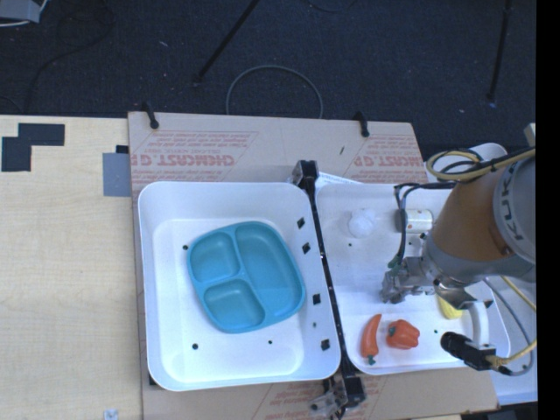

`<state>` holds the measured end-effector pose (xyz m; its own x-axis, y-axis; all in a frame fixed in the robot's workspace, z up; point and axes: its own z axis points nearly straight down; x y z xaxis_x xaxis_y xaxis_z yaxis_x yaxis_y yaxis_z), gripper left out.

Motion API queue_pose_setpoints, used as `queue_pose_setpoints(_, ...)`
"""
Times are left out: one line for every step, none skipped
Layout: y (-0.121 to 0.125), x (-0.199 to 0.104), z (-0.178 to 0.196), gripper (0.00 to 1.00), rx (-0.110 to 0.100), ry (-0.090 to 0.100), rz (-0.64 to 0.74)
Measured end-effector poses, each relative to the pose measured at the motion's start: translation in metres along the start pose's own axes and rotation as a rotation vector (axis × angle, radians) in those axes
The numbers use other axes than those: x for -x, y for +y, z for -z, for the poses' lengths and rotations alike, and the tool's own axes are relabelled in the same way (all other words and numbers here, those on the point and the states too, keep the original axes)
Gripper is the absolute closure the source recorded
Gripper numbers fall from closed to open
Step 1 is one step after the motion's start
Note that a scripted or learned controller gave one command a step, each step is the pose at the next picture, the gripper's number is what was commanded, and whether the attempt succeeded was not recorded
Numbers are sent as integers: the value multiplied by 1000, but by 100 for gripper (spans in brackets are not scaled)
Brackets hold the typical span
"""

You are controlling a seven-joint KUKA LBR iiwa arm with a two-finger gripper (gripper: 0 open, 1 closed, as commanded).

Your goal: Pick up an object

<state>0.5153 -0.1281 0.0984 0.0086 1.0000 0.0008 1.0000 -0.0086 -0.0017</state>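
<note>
Pincer (pixel 395 285) hovers just above red pepper (pixel 402 334) and chili (pixel 372 335).

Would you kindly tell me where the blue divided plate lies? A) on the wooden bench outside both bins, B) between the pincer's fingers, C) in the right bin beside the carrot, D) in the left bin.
D: the blue divided plate lies flat on the floor of the left bin, while the carrot lies in the right bin.

Place: robotics lab
Evidence: two white bins (pixel 166 234) on a cardboard-lined tabletop (pixel 61 278), dark carpet (pixel 367 42) with tripod legs (pixel 232 29) and loose cables (pixel 273 81)
</note>
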Motion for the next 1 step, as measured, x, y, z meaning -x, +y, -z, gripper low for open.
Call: queue_pose_setpoints(2, 2, 63, 100, 4, -1, 9)
